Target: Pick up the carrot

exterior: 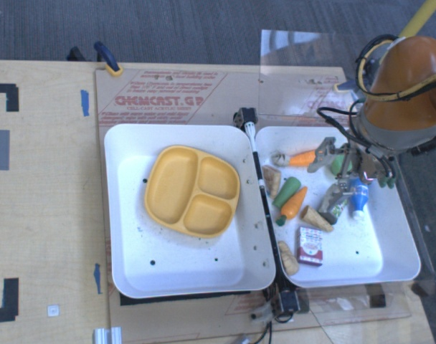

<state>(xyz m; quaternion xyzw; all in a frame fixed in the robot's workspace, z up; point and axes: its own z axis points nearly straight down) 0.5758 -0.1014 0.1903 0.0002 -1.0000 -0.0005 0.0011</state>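
Two orange carrot-like pieces lie in the right bin (390, 260). One carrot (295, 202) with a green tip sits slanted near the bin's left side, beside a green vegetable (288, 189). A second orange piece (301, 159) lies near the far wall, with a pale end pointing left. My gripper (330, 176) hangs over the bin's middle, to the right of both, open, with one metal finger (323, 155) close to the far orange piece and the other (337, 196) nearer the front. Only bare bin floor shows between the fingers.
A yellow divided plate (192, 190) lies in the left bin (125, 264). The right bin also holds a tan roll (270, 179), a tan wedge (317, 218), a red carton (311, 246), another tan piece (287, 258) and a blue bottle (358, 196) beneath the wrist.
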